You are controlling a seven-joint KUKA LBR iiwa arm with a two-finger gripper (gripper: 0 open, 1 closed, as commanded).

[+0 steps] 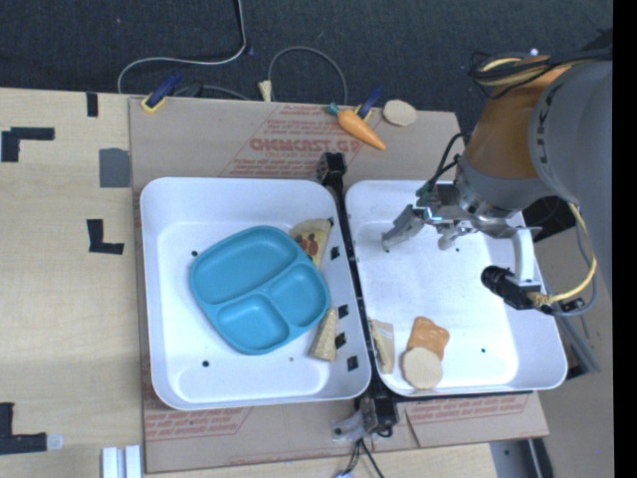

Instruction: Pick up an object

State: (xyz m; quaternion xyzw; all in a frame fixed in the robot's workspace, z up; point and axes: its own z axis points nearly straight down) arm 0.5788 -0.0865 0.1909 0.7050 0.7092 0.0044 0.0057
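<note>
So here we've got the arm (528, 127) coming in from the right with its gripper (430, 229) hanging over the upper part of the right bin (468, 361). The jaws look spread apart, and we can't see anything between them, so nothing grasped.

The things to pick in that bin sit down near its lower left corner: an orange-brown piece (428, 336) touching a round pale piece (422, 368) just below it, and a thin pale strip (382, 333) beside them against the divider. All well apart from the gripper.

In the left bin (159, 297) there's a blue divided plate (260, 287) in the middle, with a tan wedge (312, 237) at its upper right edge and another tan bit (324, 336) at its lower right.

Up on the desk beyond the bins we see a toy carrot (359, 127) and a small beige round thing (399, 114) near it.
</note>
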